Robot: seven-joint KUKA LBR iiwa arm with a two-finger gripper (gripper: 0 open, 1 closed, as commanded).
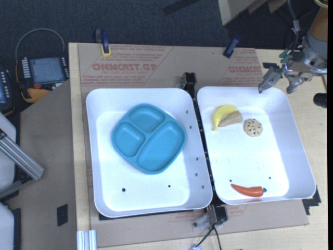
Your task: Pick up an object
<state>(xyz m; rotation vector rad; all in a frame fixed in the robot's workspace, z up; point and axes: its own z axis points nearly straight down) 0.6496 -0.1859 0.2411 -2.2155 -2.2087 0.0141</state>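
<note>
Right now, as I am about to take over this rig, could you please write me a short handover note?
Gripper: open, holding nothing, poised above the far right corner of the right bin.
Right bin holds a yellow banana piece and a cookie near its far end, apart from each other, and a red chili pepper near its near edge.
Left bin holds a blue divided plate.
Done: nothing picked yet.
Left: choose an object, descend, close on it and lift. The cookie looks nearest the gripper.
</note>
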